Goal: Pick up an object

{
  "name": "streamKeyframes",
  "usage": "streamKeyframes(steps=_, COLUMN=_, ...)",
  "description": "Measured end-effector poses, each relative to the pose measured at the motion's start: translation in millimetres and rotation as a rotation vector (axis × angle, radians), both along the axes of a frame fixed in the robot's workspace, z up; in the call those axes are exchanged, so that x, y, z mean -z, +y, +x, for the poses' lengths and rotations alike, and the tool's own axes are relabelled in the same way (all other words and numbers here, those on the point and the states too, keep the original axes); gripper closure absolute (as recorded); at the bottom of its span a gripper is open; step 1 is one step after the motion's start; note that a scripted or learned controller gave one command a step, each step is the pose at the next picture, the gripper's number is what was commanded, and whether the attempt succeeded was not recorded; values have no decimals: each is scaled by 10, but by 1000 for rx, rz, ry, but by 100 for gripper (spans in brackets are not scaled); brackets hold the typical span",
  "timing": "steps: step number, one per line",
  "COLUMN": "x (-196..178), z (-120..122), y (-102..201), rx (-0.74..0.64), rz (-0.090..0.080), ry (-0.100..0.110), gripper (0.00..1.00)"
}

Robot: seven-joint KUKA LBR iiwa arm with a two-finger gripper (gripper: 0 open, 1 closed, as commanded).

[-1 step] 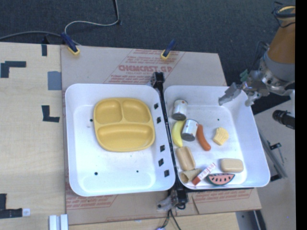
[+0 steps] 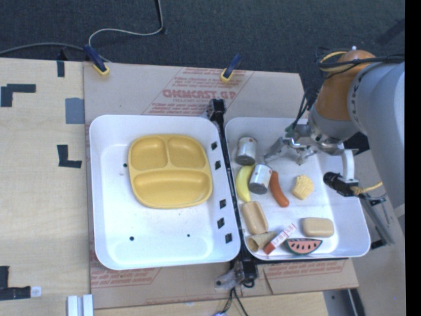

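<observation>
My gripper (image 2: 290, 151) hangs over the back of the right bin (image 2: 355, 232), its fingers spread open with nothing between them. Left of it a silver can (image 2: 246, 150) stands upright. Just in front of the gripper lie a second silver can (image 2: 260, 178), a red-orange sausage (image 2: 279, 189) and a piece of corn (image 2: 302, 187). A banana (image 2: 243, 184) lies along the bin's left wall. Toward the front sit a bun (image 2: 254, 217), a tan bread piece (image 2: 318, 227), a watermelon slice (image 2: 304, 245) and a small red-and-white wrapper (image 2: 281, 236).
The left bin (image 2: 108, 222) holds a yellow divided plate (image 2: 171, 170). A black divider (image 2: 223, 176) runs between the bins. The arm's orange band (image 2: 339, 97) and grey body (image 2: 381, 137) stand over the right bin's far right side. Cables run by the right edge.
</observation>
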State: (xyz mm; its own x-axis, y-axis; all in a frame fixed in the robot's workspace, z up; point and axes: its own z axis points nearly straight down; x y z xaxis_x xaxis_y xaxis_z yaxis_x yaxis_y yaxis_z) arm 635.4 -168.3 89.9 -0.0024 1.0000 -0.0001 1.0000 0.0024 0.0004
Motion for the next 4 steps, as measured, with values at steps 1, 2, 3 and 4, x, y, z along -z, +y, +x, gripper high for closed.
streamKeyframes(steps=1, x=32, z=-664, y=115, rx=2, rz=-2, ry=-4, gripper=0)
streamKeyframes(steps=2, x=36, z=135, y=277, rx=0, rz=-2, ry=-5, gripper=0)
streamKeyframes(steps=3, x=44, z=193, y=615, rx=1, rz=-1, ry=-2, gripper=0)
streamKeyframes(steps=4, x=36, z=-280, y=593, rx=2, rz=-3, ry=-3, gripper=0)
